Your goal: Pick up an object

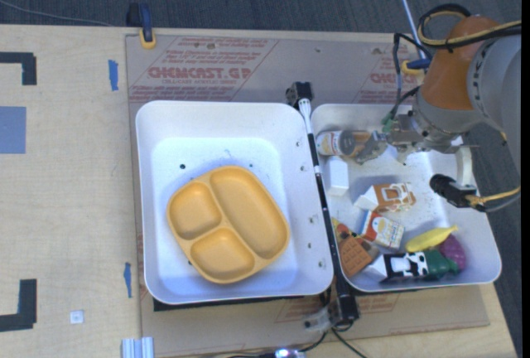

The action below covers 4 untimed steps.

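The gripper (387, 135) is low in the far part of the right bin (489, 265), at a small bottle (348, 142) lying on its side; whether the fingers are released or clenched cannot be told. Cartons (389, 211), a banana (431, 238) and other small items crowd the bin's near half. The left bin (157, 141) holds a yellow divided plate (228, 222). Both bins sit on a wooden bench (66, 207) over a printed board (207, 66).
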Each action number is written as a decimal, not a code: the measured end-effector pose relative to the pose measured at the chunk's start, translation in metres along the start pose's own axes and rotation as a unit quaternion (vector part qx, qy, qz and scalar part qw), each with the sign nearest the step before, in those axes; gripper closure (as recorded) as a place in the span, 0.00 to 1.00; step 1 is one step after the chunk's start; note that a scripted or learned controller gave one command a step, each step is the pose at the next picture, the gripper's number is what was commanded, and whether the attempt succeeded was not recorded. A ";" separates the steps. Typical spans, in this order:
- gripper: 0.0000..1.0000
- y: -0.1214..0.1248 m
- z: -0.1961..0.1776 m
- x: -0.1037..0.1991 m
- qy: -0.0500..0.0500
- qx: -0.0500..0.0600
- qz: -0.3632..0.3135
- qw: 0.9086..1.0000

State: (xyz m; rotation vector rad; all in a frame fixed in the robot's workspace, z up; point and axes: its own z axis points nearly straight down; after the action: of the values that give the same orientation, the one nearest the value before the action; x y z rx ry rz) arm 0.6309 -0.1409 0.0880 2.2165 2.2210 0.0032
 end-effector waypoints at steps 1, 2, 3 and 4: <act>0.00 -0.058 -0.001 0.012 0.000 -0.002 0.001 1.000; 1.00 -0.057 -0.012 0.009 -0.004 -0.005 0.002 1.000; 1.00 0.013 -0.075 -0.054 -0.001 0.000 0.001 1.000; 1.00 -0.044 -0.033 0.005 0.001 0.002 0.001 1.000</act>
State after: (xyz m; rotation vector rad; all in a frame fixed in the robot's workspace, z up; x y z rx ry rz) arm 0.5870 -0.1360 0.1210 2.2209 2.2225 0.0004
